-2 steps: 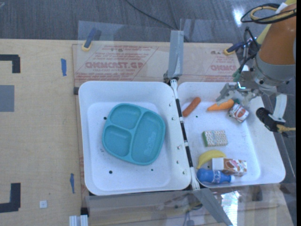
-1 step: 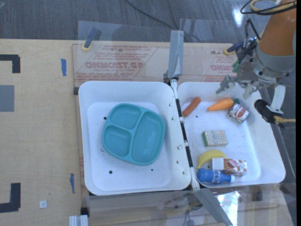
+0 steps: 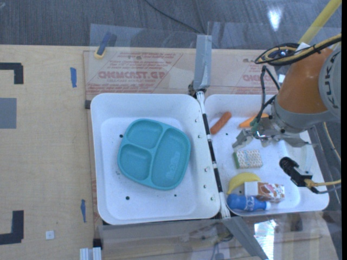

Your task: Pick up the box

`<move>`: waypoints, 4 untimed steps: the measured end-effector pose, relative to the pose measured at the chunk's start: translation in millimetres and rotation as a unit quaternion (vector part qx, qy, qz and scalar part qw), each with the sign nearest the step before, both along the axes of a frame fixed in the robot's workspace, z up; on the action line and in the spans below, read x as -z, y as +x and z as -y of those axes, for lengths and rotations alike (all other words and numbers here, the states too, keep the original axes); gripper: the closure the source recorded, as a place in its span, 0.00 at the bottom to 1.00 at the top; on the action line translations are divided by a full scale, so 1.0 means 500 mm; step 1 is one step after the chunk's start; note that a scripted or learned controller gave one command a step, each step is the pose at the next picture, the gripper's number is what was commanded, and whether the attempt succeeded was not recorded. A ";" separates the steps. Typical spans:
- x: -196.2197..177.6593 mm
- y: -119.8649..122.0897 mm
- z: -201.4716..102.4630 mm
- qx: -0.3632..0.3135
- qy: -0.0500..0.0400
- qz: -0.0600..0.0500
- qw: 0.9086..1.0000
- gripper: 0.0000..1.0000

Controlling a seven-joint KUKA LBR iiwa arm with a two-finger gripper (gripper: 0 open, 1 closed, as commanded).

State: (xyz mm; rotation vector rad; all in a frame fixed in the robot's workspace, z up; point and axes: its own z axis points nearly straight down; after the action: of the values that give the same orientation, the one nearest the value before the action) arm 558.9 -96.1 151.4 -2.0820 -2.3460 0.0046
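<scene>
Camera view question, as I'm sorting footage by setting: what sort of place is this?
Probably a robotics lab test bench, not a kitchen: two white bins sit on a taped board, toy food such as a banana and carrot fills one, and a KUKA arm reaches in.

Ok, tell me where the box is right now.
The box lies near the front edge of the right bin in the camera view, just right of the banana and above the blue bottle.
</scene>
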 end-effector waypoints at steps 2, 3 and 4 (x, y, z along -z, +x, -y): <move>0.093 -0.016 0.017 -0.050 -0.001 0.016 0.999 1.00; 0.095 -0.017 0.017 -0.051 -0.001 0.015 0.999 0.00; 0.117 -0.044 0.148 -0.081 -0.003 0.012 0.997 0.00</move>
State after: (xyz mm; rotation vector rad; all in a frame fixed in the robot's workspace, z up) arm 536.7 -170.0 92.9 -1.8995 -2.5248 -0.0138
